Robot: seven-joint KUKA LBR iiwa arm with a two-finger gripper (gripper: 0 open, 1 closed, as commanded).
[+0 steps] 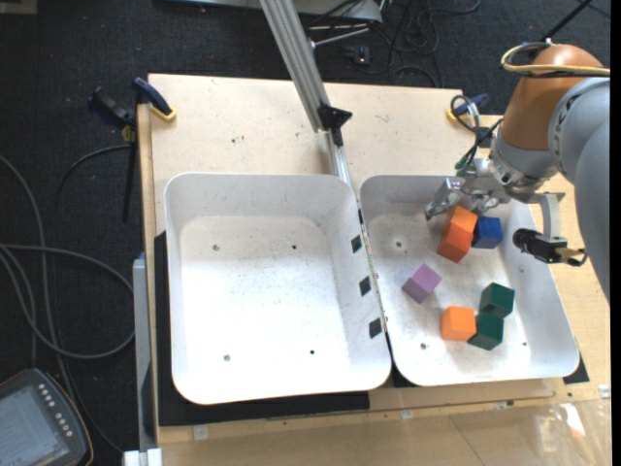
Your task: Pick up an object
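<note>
Orange block (458, 236) tilted in the right bin (543, 357), near its far side, touching a blue cube (487, 231) on the right, right under the pincer (464, 200); whether clamped on the block or spread apart, cannot tell. Nearer the front: purple cube (421, 283) alone, orange cube (458, 322) just beside a green piece (491, 316) of two stacked, tilted blocks. Left bin (262, 289) alongside on the pale bench (243, 124), grey arm (572, 134) with orange band (539, 95) reaching in from the right.
</note>
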